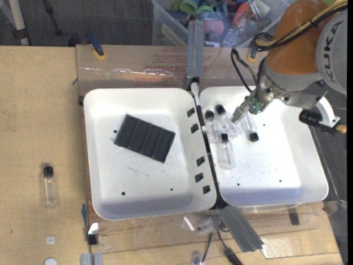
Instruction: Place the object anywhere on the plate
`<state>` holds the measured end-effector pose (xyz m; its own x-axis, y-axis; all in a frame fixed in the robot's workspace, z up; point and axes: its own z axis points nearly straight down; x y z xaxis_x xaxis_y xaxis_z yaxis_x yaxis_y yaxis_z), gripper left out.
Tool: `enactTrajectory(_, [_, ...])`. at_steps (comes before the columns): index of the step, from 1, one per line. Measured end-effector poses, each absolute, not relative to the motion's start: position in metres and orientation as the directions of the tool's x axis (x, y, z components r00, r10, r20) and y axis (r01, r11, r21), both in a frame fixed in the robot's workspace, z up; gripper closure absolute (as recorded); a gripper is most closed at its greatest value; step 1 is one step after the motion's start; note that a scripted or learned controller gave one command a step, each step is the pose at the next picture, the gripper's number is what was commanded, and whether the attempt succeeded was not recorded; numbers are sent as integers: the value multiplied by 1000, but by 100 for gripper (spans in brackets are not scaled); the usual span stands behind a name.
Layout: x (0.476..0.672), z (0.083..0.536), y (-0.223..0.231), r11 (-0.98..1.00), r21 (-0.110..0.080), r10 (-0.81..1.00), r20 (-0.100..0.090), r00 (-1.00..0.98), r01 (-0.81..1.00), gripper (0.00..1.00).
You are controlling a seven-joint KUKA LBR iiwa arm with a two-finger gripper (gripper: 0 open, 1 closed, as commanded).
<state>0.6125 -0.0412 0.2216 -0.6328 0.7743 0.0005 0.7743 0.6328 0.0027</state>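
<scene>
Nearby, clear vials (223, 139) around the pincer (241, 114)

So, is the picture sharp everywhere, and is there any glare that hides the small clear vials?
Camera view: the dark ribbed rectangular plate in the left white bin is fairly sharp; the clear plastic vials with black caps nearly vanish against the bright right white bin; the gripper looks slightly blurred; shadows are soft.
</scene>
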Motion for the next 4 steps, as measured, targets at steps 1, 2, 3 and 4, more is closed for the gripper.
enactTrajectory(1, [665, 226, -6, 357, 3, 934, -2, -357, 934, 100])
enactTrajectory(2, [660, 320, 41, 701, 4, 713, -4, -701, 713, 100])
enactTrajectory(3, [655, 392, 90, 350, 4, 937, -1, -350, 937, 100])
enactTrajectory(4, [666, 436, 170, 58, 4, 998, 0, -58, 998, 100])
